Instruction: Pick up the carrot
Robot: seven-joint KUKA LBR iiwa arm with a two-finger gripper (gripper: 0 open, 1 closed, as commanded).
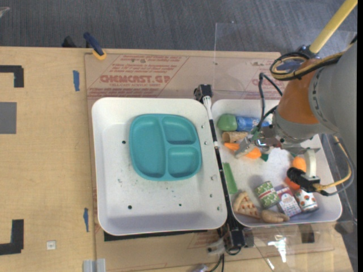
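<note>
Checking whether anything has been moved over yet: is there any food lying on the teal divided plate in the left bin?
No, the teal divided plate has all three compartments bare; the food items sit in the right bin.

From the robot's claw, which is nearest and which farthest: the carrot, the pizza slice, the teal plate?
Gripper sits in the right bin, seen from above.
1. Carrot: right beside it, on the view's left.
2. Pizza slice: lower in the same bin.
3. Teal plate: farthest, in the left bin.
</note>
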